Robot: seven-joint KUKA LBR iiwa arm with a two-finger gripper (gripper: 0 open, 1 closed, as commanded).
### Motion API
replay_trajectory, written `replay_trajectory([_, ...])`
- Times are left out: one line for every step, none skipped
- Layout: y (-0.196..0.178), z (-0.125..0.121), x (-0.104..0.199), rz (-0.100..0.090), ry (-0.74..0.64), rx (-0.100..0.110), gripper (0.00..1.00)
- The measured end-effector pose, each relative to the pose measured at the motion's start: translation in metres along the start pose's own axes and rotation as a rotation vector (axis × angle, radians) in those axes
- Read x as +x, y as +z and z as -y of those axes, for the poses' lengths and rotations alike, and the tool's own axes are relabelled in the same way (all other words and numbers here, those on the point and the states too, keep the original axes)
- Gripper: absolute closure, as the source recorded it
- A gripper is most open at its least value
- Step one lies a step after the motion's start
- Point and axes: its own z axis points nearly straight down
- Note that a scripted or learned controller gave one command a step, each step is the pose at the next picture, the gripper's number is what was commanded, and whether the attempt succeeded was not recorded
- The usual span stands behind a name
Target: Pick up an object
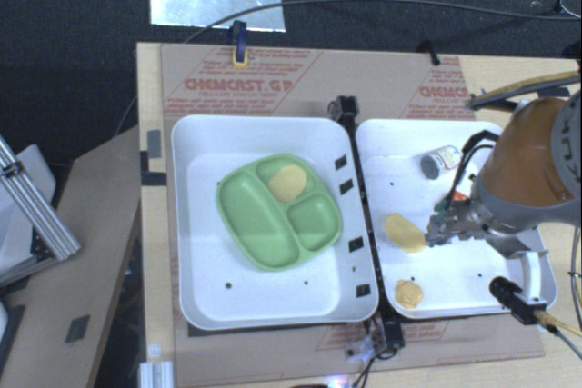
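Observation:
In the right bin (400, 150) lie a yellow oval object (405, 233), a smaller yellow-orange round piece (409, 293) near the front edge, and a small white and grey can (439, 162) on its side at the back. My gripper (439, 229) hangs low over the right bin, just right of the yellow oval object, close to it or touching it. The arm covers the fingers, so their state is hidden. In the left bin (200, 159) a green divided plate (264, 227) holds a pale yellow round object (288, 183) in its upper compartment.
A black divider with clips (356, 213) runs between the two bins. The bins rest on a brown cardboard sheet (300, 77). The arm's orange band (536, 159) and grey body cover the right bin's right side.

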Motion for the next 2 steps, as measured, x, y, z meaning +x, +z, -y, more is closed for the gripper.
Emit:
replay_trajectory([-0.047, -0.010, 0.003, 0.000, -0.004, -0.002, 1.00])
replay_trajectory([-0.092, -0.015, 0.009, 0.000, -0.005, -0.002, 1.00])
